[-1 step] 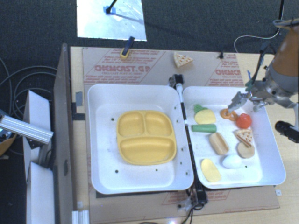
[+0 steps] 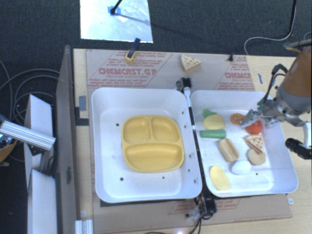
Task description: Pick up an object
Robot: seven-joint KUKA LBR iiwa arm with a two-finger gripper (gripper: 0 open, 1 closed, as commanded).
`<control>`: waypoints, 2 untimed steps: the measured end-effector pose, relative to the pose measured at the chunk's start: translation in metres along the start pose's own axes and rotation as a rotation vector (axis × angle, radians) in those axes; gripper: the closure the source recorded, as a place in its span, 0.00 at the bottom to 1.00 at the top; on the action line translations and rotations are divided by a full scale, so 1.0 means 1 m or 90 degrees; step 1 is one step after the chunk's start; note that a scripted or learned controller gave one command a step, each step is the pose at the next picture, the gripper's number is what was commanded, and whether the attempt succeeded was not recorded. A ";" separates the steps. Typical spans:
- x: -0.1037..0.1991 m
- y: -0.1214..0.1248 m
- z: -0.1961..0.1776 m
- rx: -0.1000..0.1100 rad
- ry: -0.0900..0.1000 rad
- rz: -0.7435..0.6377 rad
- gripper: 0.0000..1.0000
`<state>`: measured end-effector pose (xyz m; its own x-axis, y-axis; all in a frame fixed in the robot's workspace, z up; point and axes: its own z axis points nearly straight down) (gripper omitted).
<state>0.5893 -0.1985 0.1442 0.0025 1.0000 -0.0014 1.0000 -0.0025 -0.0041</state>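
Observation:
The right bin [image 2: 282, 179] holds several toy foods. Among them are a red piece [image 2: 254, 127], an orange ring [image 2: 237, 118], a pizza wedge [image 2: 255, 143] and a tan roll [image 2: 228, 149]. There are also a brown lump [image 2: 256, 157], a white egg [image 2: 240, 167], a yellow slab [image 2: 220, 178], a green stick [image 2: 212, 134] and a pale yellow piece [image 2: 214, 122]. My gripper [image 2: 257, 117] hangs low over the bin's far right part, right above the red piece and close to it.
A yellow divided plate [image 2: 152, 143] lies in the left bin [image 2: 107, 111]. Another pizza wedge [image 2: 190, 62] and a small yellow and blue item [image 2: 131, 51] lie on the board behind the bins. The arm [image 2: 297, 89] comes in over the right bin's right rim.

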 end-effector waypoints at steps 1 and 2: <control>-0.007 0.028 0.063 -0.004 0.000 -0.005 0.00; -0.007 0.029 0.048 -0.006 0.000 -0.005 1.00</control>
<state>0.6180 -0.2059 0.0956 -0.0053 1.0000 -0.0016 1.0000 0.0053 0.0057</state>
